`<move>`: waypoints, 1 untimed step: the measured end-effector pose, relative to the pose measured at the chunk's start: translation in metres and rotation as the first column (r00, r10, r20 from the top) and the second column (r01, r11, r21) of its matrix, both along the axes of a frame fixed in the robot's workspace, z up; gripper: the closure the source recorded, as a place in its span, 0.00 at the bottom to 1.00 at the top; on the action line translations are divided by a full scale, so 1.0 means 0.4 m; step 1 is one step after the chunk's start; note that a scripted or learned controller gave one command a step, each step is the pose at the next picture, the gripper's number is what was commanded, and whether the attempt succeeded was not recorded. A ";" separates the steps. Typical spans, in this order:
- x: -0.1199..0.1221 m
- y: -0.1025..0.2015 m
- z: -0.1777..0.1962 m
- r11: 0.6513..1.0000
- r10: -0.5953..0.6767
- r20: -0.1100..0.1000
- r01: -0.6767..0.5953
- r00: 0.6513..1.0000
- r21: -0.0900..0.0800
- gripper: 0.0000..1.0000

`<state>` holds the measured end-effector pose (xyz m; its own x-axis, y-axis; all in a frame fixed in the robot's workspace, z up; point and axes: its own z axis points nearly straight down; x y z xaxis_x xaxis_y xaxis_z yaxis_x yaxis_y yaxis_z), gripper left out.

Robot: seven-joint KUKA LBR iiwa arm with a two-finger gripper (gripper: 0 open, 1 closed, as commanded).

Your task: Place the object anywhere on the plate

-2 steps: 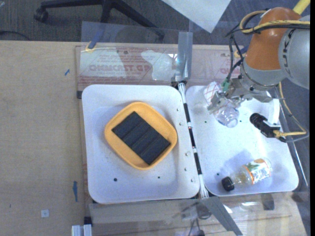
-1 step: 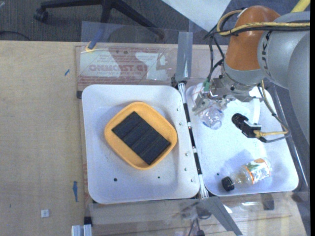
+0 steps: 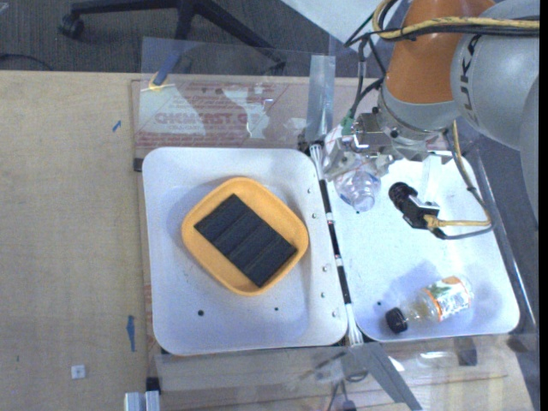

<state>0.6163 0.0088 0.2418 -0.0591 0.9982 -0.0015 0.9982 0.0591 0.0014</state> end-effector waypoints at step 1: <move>0.049 -0.005 0.110 0.981 0.196 0.002 -0.196 0.981 -0.001 1.00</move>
